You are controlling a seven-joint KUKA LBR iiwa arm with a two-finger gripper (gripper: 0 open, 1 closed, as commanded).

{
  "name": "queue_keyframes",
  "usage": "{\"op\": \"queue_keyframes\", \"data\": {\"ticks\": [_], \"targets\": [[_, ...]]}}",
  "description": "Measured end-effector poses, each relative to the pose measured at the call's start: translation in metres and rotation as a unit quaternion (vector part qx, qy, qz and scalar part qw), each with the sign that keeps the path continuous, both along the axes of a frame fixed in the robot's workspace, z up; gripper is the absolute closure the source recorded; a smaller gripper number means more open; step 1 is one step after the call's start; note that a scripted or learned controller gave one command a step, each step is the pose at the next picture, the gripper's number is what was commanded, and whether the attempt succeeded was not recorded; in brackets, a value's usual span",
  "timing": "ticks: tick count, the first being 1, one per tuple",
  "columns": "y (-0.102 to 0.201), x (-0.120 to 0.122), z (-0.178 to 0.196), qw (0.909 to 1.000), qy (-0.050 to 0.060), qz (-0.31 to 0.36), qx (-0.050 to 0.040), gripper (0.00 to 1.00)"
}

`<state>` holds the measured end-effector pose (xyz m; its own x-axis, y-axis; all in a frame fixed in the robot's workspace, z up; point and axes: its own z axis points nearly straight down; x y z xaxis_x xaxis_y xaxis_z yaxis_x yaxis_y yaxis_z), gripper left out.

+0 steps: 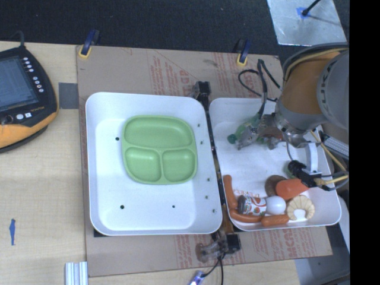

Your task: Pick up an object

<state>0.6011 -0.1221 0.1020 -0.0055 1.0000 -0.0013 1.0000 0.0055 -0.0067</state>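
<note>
Wooden bench (pixel 41 183) runs under everything, with a brown cardboard sheet (pixel 148 70) clipped on top and a dark floor beyond it. At far left I see an orange-edged teach pendant (pixel 21 103), its screen cut off by the frame edge.

On the cardboard sits the left bin (pixel 101 159), shallow, white and smooth with rounded corners. It holds one thing: a pale green divided plate (pixel 160 149) with one wide section and two smaller ones, lying flat near the bin's middle.

Next comes the right bin (pixel 222 117), of the same make, touching the left one along their shared edge. Its upper part has a small green and brown toy figure (pixel 249 133), too small for me to name; it lies just beside the arm's lower end. Along the near side I see a cluster: a long orange curved piece (pixel 234 209), a printed red and white packet (pixel 252 202), a white ball (pixel 275 205), a brown round object (pixel 274 184), an orange-red lump (pixel 291 188) and a tan ridged shell-like item (pixel 300 207). They lie touching or overlapping, so I cannot trace their outlines.

At right the arm (pixel 314 82), grey with an orange band, covers the bin's far right corner. The gripper (pixel 282 132) is hidden beneath the wrist; I cannot tell how the jaws stand, and I see nothing held.
</note>
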Motion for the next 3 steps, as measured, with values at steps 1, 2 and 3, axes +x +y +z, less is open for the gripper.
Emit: {"op": "queue_keyframes", "data": {"ticks": [1, 2, 3], "targets": [[-0.029, 0.054, -0.007, 1.0000, 0.003, 0.000, 0.0010, 0.00], [-0.050, 0.056, 0.130, 1.0000, -0.003, -0.001, 0.0001, 0.00], [-0.065, 0.053, 0.005, 1.0000, 0.003, -0.001, 0.0012, 0.00]]}}
